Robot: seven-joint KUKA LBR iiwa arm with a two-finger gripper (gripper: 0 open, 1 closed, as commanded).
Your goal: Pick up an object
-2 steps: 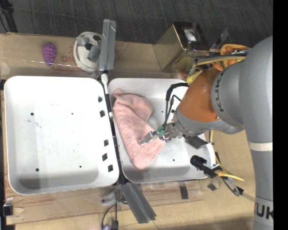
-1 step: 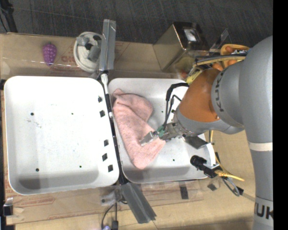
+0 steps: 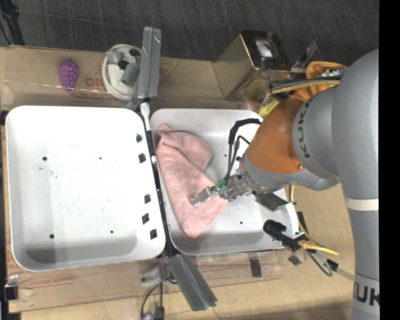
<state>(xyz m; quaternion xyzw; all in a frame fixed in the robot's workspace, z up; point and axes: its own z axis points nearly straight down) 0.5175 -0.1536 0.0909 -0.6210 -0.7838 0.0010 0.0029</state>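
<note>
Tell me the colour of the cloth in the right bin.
Pale pink; the cloth shows best in the camera view.

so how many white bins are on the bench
2. One shallow white plastic bin sits on the left of the camera view. The other white bin sits beside it on the right, holding a crumpled pink cloth, with the gripper over that cloth.

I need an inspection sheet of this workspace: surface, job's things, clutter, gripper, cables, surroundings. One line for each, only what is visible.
Surface: bench with two white bins, left bin and right bin.
Job's things: pink cloth, crumpled in the right bin's left part.
Clutter: purple object and white roll on the cardboard behind the left bin.
Gripper: gripper low over the cloth's lower part; contact unclear.
Cables: black cable looping above the wrist.
Surroundings: metallic box behind the right bin; dark floor.
</note>
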